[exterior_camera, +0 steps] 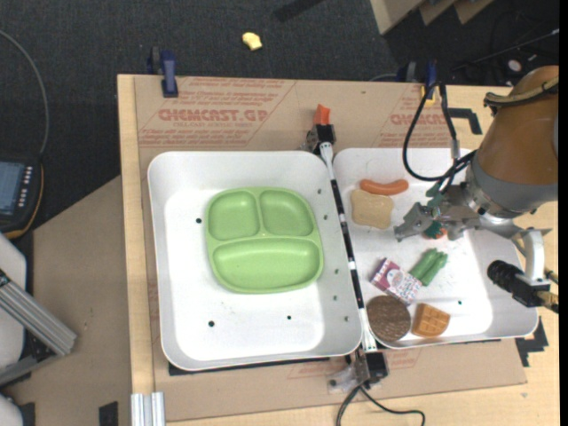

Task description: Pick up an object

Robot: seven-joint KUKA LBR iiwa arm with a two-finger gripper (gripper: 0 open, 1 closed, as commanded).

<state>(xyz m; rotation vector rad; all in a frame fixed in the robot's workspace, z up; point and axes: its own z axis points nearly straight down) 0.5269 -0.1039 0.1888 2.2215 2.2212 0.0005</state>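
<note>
From above, the gripper (424, 223) hovers in the right bin (497, 327), its spread impossible to tell, just above the green pickle (429, 265), which looks light, stiff and a bit slick, best pinched across its middle, its long axis running diagonally from lower left to upper right.

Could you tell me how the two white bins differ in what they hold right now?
The left bin holds one large thing, a green divided plate, lying flat near its middle. The right bin holds several small items: a sausage, a pale block, a green piece, a brown disc. The gripper is over the right bin. Both bins are shallow and white.
</note>
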